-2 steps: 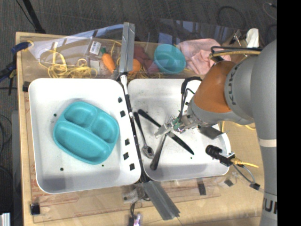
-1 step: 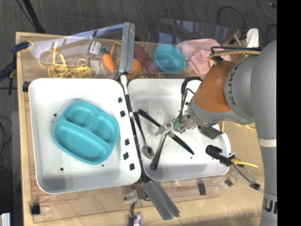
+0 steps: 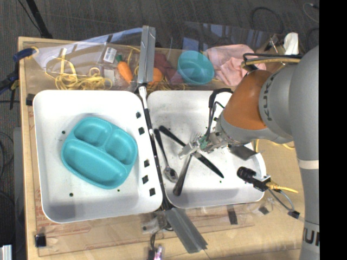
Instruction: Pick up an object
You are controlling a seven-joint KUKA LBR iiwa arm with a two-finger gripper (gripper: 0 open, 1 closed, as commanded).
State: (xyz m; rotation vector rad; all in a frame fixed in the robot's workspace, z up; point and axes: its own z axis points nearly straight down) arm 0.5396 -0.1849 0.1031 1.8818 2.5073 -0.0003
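The gripper (image 3: 201,143) hangs low in the right bin (image 3: 245,195), over crossed black utensils (image 3: 187,158). Its jaws' state I cannot tell. A teal tray (image 3: 99,151) lies in the left bin (image 3: 49,199).

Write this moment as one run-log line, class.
arm: over right bin | claw: low among black utensils | grasp: unconfirmed | left bin: teal divided plate
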